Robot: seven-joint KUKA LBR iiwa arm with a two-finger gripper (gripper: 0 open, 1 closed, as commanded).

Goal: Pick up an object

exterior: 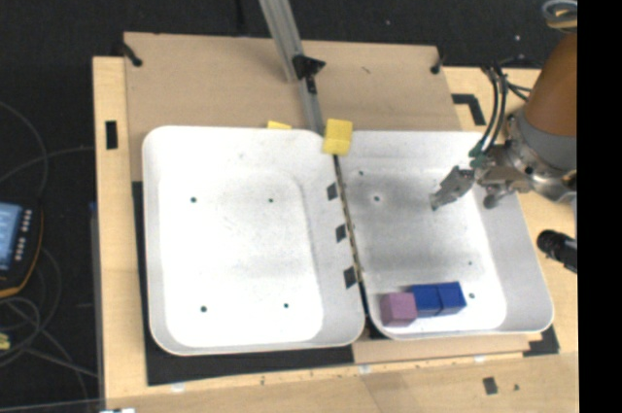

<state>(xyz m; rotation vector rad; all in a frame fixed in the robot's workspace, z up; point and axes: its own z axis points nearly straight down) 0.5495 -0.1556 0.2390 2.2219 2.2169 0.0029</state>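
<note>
Blue block (435, 297) and purple block (397, 308) look light, rigid; grab across flat sides. End effector (470, 189) holds nothing, can't tell how open.

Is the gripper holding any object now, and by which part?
Nothing is held. The gripper hangs above the right bin, far from the blue block and purple block.

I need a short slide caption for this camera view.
Gripper above the right bin; blue block and purple block at its near edge.

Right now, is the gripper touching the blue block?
Apart. The camera view shows the gripper over the right bin's upper part, with bare bin floor between it and the blue block at the near edge.
</note>
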